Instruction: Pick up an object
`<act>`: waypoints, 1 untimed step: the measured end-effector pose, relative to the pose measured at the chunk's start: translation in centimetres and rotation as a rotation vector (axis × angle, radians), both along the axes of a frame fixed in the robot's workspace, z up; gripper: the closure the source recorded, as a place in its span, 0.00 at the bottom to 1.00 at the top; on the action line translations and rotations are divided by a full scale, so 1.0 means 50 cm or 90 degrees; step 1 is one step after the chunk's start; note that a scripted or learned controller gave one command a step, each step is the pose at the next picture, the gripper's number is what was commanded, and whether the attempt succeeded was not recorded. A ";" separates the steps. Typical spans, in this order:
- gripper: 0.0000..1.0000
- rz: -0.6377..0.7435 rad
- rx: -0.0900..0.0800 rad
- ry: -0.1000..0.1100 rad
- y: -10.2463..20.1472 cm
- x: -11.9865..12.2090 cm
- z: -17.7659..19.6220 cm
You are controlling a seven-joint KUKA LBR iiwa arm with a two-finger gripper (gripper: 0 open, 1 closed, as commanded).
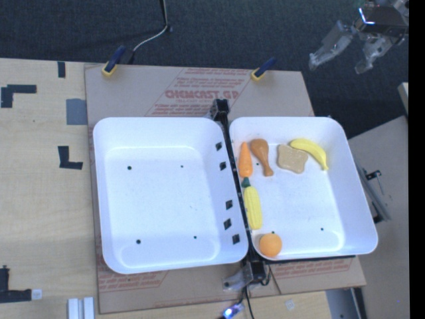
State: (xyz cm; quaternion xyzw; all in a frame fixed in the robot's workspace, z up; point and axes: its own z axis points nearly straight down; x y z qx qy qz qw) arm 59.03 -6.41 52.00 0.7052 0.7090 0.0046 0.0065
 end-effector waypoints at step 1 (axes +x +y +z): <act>0.00 -0.011 -0.002 0.009 -0.210 -0.104 0.032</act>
